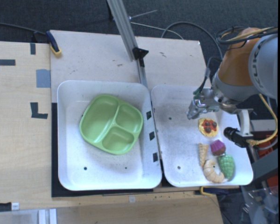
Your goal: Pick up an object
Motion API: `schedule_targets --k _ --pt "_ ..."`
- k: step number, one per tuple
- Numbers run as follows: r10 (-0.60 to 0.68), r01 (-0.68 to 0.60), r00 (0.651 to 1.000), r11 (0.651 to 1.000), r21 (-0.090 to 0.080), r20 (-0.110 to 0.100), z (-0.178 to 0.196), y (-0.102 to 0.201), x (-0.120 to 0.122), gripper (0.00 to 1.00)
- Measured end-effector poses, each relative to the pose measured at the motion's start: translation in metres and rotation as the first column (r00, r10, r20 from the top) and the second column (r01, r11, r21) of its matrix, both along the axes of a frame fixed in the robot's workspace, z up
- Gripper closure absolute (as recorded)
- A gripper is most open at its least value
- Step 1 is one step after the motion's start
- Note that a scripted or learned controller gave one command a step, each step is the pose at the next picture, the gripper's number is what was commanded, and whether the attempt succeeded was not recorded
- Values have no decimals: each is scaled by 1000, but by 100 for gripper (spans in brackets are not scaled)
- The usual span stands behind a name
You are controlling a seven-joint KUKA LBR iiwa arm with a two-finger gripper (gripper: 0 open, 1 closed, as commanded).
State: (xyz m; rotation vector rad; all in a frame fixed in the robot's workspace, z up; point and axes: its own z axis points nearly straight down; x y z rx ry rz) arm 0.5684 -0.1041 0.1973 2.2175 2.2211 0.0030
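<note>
The metal two-finger claw [196, 110] is hovering over the right shallow white bin [177, 139], just beside the round yellow-and-red toy pizza [208, 127]; I cannot tell its state; it should be centring squarely above the pizza before descending.

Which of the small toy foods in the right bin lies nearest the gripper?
The round yellow pizza with red toppings, just below the gripper. The purple piece, green piece and croissant lie farther down the bin.

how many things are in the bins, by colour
green: 2, divided plate, leafy toy
purple: 1, small toy
tan: 2, shrimp-like toy, stick toy
yellow with red: 1, round toy
total: 6
</note>
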Motion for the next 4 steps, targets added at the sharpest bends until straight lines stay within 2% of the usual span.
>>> schedule_targets --k 1,2,3,4 --pt "0 0 1000 1000 1 -2 25 0 1 100" --pt "4 -4 1000 1000 2 -5 27 47 0 100" --pt "4 -4 1000 1000 2 -7 24 96 -21 100" --pt "6 -6 1000 1000 3 -5 33 151 -24 100"
